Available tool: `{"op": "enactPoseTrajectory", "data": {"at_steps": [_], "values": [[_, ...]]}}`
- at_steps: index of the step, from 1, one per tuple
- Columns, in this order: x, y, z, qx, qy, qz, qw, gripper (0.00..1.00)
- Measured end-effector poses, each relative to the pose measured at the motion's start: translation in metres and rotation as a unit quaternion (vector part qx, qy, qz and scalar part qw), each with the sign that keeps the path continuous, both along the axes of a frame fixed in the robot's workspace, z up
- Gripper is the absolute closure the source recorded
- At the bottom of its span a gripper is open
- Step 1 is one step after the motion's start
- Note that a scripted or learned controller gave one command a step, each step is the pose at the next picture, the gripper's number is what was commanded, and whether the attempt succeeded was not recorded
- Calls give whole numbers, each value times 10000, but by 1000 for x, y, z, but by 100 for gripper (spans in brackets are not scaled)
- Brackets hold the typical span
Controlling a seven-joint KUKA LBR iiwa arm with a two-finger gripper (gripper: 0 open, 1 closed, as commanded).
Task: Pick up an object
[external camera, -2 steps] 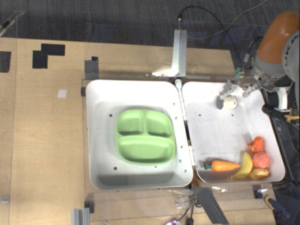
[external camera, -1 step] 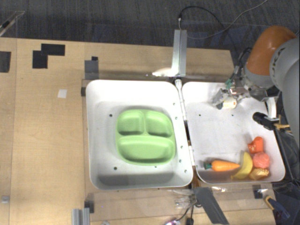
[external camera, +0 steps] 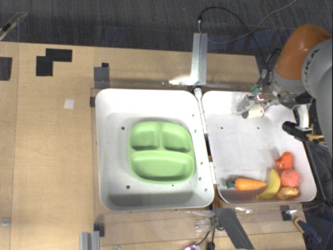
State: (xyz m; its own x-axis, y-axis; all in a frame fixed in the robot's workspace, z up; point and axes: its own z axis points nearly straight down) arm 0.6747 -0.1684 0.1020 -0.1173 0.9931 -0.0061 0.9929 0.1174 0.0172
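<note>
Several toy foods lie in the near right corner of the right bin [external camera: 234, 139]: an orange carrot [external camera: 248, 183], a yellow banana [external camera: 270, 183], an orange-red pepper [external camera: 284, 161], a pink-red round fruit [external camera: 290, 178] and a golden-brown piece [external camera: 287, 192]. My gripper [external camera: 251, 108] hangs over the far part of the right bin, well away from the foods and up-left of them. A small white tip shows at its end. The grey arm with its orange band [external camera: 299, 48] comes in from the upper right.
A green divided plate [external camera: 160, 152] lies in the middle of the left bin [external camera: 112, 139]. A metal post [external camera: 200, 56] stands behind the divider between the bins. A black cable runs across the dark floor behind the bench.
</note>
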Motion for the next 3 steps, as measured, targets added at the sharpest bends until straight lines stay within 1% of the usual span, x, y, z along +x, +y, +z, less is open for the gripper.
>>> {"op": "enactPoseTrajectory", "data": {"at_steps": [1,2,3], "values": [[-4,63,68,22,44,-82,10000,100],[-34,136,86,18,58,509,9987,100],[-51,129,111,27,61,-381,9993,100]]}}
